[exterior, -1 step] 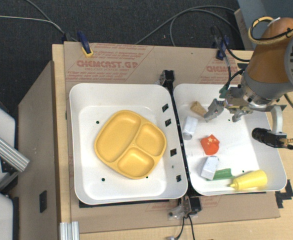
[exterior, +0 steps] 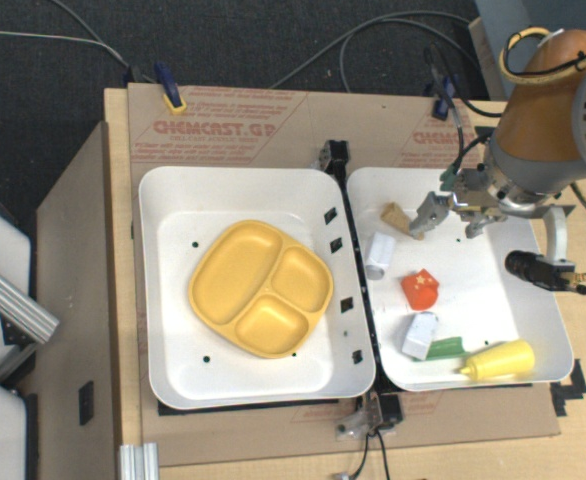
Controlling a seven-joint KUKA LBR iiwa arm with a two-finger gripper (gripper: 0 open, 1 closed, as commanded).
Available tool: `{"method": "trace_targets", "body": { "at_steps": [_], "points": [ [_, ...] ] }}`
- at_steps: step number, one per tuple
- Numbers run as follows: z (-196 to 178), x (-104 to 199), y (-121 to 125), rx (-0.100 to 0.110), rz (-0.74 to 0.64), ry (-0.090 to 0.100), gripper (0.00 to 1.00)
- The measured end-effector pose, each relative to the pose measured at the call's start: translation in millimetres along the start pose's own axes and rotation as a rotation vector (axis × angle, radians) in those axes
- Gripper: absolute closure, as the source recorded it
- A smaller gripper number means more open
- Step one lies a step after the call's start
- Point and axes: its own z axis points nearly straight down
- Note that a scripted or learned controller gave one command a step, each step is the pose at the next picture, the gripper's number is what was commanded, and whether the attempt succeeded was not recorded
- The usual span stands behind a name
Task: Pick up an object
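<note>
My gripper [exterior: 452,219] hangs over the back of the right bin [exterior: 533,363], open, with nothing between its fingers. One fingertip [exterior: 428,214] is close beside a small tan block [exterior: 397,216] at the bin's back left. Further forward lie a pale clear piece [exterior: 380,254], a red object [exterior: 421,289], a white and grey block [exterior: 419,334], a green piece [exterior: 444,348] and a yellow bottle-shaped object [exterior: 499,360] on its side near the front wall.
The left bin [exterior: 163,358] holds a yellow divided plate [exterior: 260,287]. A black divider [exterior: 351,268] runs between the two bins. The arm comes in from the right, above the right bin's back corner.
</note>
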Motion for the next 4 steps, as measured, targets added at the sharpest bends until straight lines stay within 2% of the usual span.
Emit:
{"method": "trace_targets", "body": {
  "at_steps": [1, 2, 3, 4],
  "points": [
    [44.4, 2.1, 5.5, 0.005, 0.0, 0.0, 0.0],
    [89.3, -3.1, 7.2, -0.005, 0.001, -0.003, 0.0],
    [110.0, -4.7, 8.8, -0.004, 0.002, -0.003, 0.0],
    [100.1, -2.6, 8.4, -0.002, 0.002, -0.001, 1.0]
  ]
}}
